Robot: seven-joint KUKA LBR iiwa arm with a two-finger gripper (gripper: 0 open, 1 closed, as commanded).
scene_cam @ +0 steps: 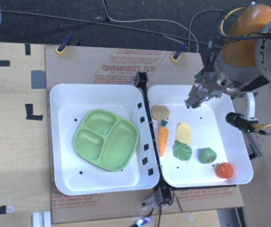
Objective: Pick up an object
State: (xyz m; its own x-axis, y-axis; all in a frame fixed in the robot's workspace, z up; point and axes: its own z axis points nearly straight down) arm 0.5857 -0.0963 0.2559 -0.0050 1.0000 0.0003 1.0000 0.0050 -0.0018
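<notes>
two white bins are seen on cardboard; the gripper [195, 100] is poised above the right bin [199, 176], its grip unclear, near a carrot [162, 140].

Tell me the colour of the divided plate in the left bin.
The divided plate is light green, seen clearly in the camera view.

camera: one, fixed above bench [12, 126] | faces down, slanted | range: probably moderate, both bins [59, 141] framed
</notes>
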